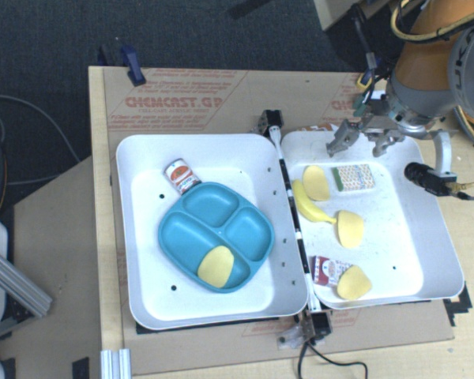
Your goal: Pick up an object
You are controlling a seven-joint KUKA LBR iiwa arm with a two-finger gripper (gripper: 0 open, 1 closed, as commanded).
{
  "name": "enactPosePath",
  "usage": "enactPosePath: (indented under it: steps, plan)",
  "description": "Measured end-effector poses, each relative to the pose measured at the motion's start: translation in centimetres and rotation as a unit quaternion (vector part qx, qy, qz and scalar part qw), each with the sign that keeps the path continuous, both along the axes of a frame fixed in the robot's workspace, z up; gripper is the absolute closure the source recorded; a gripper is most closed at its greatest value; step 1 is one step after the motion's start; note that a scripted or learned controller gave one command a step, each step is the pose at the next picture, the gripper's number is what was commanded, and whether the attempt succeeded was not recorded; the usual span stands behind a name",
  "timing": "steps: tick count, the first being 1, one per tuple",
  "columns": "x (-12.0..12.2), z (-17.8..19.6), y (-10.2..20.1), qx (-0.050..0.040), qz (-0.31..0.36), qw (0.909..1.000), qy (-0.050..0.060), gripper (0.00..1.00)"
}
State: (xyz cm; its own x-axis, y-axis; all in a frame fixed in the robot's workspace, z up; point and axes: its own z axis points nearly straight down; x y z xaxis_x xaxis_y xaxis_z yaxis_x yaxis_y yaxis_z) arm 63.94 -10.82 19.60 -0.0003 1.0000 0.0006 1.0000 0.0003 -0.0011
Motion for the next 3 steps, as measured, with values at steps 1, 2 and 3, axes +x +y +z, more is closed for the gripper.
enactPosePath:
  steps: [1,2,3]
  plan:
    - [-7.1,-11.1,0.4,-0.0001,-0.001,1.0,0.0,0.0]
    - [-13.4,-11.2,0.4,0.0002,-0.001,1.0,0.001,0.0]
    - [-13.4,-10.2,0.4,0.0,-0.001,1.0,-0.001,1.0]
